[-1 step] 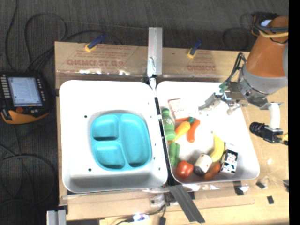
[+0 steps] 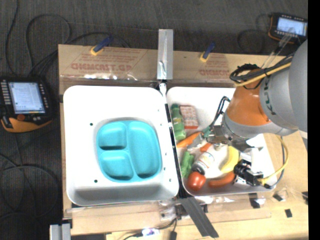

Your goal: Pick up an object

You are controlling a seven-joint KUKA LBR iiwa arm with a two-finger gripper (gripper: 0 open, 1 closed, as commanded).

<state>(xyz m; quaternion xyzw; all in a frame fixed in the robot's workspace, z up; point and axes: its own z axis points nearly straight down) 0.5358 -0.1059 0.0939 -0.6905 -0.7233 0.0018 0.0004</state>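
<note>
Dark grey carpet floor (image 2: pixel 30 194) crossed by black cables (image 2: pixel 35 29). Cardboard sheet (image 2: pixel 115 64) pinned at the bench's far edge with 2 clamps (image 2: pixel 100 45). 2 teach pendants (image 2: pixel 22 101) lying lit, 1 left, 1 far right. Even, flat lighting throughout.

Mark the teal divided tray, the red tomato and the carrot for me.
teal divided tray (image 2: pixel 129 150), camera view, centre ridge between compartments.
red tomato (image 2: pixel 196 181), camera view, middle of its top.
carrot (image 2: pixel 186 140), camera view, middle of its orange body.
</note>
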